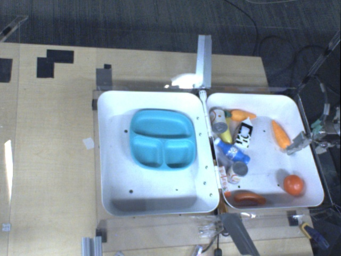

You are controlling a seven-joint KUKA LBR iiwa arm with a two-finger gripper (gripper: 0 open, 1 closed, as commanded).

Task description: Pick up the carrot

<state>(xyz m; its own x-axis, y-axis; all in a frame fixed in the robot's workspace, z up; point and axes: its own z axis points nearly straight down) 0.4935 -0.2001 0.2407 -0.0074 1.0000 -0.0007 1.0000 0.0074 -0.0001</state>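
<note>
On my far left sits the left bin point(106, 143), carrying a blue divided tray point(161, 138) in its middle, well apart from anything I need. Past the divider, the right bin point(266, 97) begins with a heap along its left wall: a small can point(218, 120), a yellow piece point(226, 135), a black-and-white card point(244, 134), a blue packet point(230, 152), a grey cap point(240, 168), and a reddish sausage-like item point(249, 198) at the front edge. At the back of that heap lies a short orange piece point(243, 114), which could be mistaken for my target, though I cannot tell what it is.

The carrot point(281, 134) lies further right on bare bin floor, by itself, its long axis running from back-left to front-right, slightly slanted. Just beside its front-right end is my pincer point(296, 143), at the bin's right wall; whether it is spread or closed I cannot tell from here, and nothing shows between its tips. So the carrot lies just to the left and a little behind my tip, and I judge I should close across its short width. A red tomato point(293, 185) sits toward the front, apart from the carrot and, I judge, not in the way.
</note>
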